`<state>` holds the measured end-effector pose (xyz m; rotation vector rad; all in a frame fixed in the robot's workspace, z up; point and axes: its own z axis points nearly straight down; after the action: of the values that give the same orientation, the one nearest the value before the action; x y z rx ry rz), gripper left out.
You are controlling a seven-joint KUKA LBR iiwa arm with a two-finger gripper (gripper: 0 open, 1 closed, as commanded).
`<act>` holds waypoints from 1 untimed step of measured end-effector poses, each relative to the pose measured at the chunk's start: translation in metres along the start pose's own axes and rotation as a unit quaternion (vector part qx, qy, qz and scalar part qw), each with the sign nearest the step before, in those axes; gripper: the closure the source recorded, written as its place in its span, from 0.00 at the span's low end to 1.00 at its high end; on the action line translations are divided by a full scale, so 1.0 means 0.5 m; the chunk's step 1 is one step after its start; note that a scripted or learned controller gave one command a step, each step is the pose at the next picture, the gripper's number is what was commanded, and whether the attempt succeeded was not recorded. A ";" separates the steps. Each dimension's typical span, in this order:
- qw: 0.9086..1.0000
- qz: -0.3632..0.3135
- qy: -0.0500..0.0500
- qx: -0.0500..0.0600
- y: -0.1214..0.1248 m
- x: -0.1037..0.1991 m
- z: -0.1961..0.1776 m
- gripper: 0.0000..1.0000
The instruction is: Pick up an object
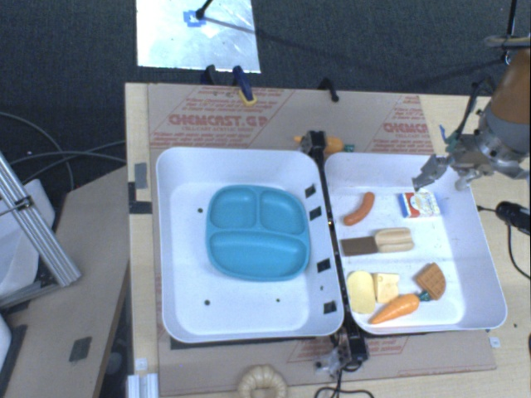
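The carton [419, 204] lies flat in the right bin [477, 255], near its back wall. The gripper [444, 172] hovers just above, fingers spread. I'd centre over the carton, descend straight, then pinch across its narrow sides.

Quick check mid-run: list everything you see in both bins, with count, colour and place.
Divided plate: 1, blue, middle of left bin.
Sausage: 1, orange-red, right bin, upper left.
Small carton: 1, white with red and blue, upper right.
Bread roll: 1, tan, centre.
Brown bar: 1, left of roll.
Cheese pieces: 2, pale yellow, lower left.
Carrot: 1, orange, front.
Waffle piece: 1, brown, lower right.
Tool: 1, grey, above the carton.
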<state>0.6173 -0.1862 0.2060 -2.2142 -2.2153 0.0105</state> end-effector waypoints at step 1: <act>1.000 -0.001 -0.001 -0.007 0.006 0.001 -0.017 0.00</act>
<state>0.6203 -0.1857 0.2144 -2.2194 -2.2264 -0.0015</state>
